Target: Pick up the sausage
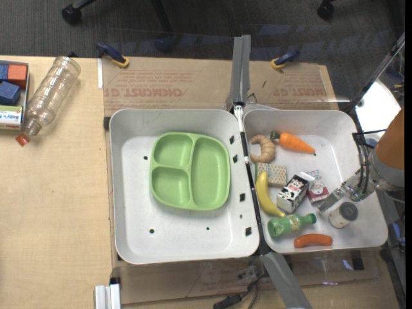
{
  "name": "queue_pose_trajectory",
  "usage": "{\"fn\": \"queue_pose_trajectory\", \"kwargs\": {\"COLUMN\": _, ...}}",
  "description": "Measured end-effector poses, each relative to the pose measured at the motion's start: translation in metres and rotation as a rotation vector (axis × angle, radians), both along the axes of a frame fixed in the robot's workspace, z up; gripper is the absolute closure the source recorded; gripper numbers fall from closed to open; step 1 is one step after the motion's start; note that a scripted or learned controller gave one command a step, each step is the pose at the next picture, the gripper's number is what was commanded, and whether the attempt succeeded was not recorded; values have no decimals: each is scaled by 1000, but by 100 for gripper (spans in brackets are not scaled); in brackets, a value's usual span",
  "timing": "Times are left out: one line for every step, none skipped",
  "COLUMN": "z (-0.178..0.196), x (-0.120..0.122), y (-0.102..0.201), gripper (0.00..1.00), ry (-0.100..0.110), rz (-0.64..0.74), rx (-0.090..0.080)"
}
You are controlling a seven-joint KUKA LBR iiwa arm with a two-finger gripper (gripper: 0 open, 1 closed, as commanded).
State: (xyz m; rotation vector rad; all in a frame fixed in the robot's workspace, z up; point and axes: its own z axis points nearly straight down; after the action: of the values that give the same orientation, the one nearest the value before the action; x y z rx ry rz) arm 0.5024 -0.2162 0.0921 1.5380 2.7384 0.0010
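The sausage (313, 240) is a short orange-red link lying flat near the front edge of the right bin (335, 122), just right of a green bottle (291, 224). My gripper (344, 199) reaches in from the right and hangs low over the bin's right side, above and to the right of the sausage and apart from it. It sits close to a round silver can (342, 214) and a pink packet (317, 190). Nothing can be made out in its grasp.
The right bin also holds a banana (265, 195), a milk carton (293, 192), a cracker (277, 174), a croissant (262, 148) and a carrot (295, 142). A green divided plate (191, 170) lies in the left bin (129, 192). A plastic bottle (50, 92) rests on the bench at left.
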Motion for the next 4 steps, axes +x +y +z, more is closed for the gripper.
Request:
{"fn": "queue_pose_trajectory", "kwargs": {"z": 0, "x": -24, "y": 68, "gripper": 0, "ry": 0, "rz": 197, "rx": 0}}
{"fn": "queue_pose_trajectory", "kwargs": {"z": 0, "x": -24, "y": 3, "gripper": 0, "ry": -1, "rz": 313, "rx": -1}}
{"fn": "queue_pose_trajectory", "kwargs": {"z": 9, "x": -23, "y": 3, "gripper": 100, "ry": -5, "rz": 309, "rx": -1}}
{"fn": "queue_pose_trajectory", "kwargs": {"z": 4, "x": 87, "y": 16, "gripper": 100, "ry": -2, "rz": 275, "rx": -1}}
